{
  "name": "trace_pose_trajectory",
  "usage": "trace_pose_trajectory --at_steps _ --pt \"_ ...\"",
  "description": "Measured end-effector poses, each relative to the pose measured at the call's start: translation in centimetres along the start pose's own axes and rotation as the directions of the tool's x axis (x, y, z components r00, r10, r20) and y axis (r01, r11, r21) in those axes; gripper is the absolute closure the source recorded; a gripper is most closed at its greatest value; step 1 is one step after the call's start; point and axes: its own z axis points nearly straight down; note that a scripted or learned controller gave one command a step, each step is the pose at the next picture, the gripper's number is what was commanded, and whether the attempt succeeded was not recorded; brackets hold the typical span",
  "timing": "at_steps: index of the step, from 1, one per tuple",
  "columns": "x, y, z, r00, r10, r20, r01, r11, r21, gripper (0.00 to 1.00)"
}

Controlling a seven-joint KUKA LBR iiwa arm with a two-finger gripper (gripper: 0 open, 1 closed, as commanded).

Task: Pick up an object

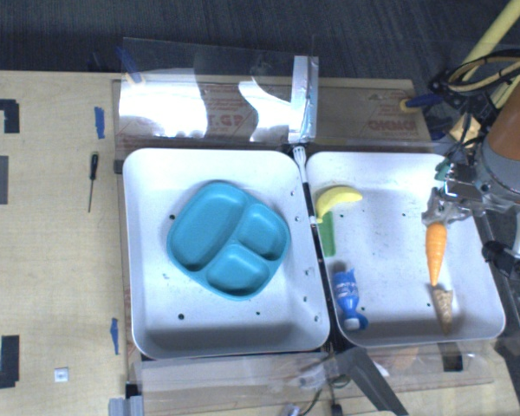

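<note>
My two bins are white: the left bin (147,302) shows a few dark specks, the right bin (390,232) a fine dark speckling. In the left one lies a turquoise-blue divided plate (230,238). In the right I see a yellow banana (336,198), a green piece (328,235) just below it, a blue bottle (347,296) with a white end, and an orange carrot (436,251) ending in a brownish tip. My table (43,258) is pale wood with black corner marks and blue tape bits.
</note>
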Motion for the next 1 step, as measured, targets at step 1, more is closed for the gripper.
trace_pose_trajectory --at_steps 1 --pt "-2.66 0.71 4.23 0.964 -0.266 -0.002 0.266 0.964 0.007 1.0"
